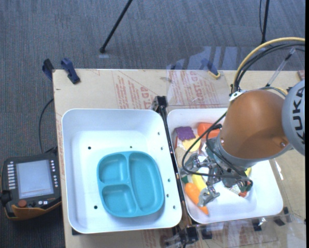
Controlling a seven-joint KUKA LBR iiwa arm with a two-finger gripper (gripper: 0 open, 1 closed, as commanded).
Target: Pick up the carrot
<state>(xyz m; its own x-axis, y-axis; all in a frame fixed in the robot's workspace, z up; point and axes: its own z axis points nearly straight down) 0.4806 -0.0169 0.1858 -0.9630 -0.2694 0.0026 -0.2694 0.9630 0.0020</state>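
The carrot (192,192), an orange tapered piece, lies near the front left of the right bin (267,203). My gripper (208,182) hangs low over that bin, just right of and above the carrot, among the toy foods. The arm's orange band (255,125) covers the middle of the bin and hides what lies under it. Whether the gripper touches the carrot is unclear.
Also in the right bin are a purple item (184,133), another orange piece (205,128), a yellow piece (198,180) and a red-and-green item (242,191). The left bin (77,138) holds a teal divided plate (129,183). A pendant (29,182) sits off the bench's left.
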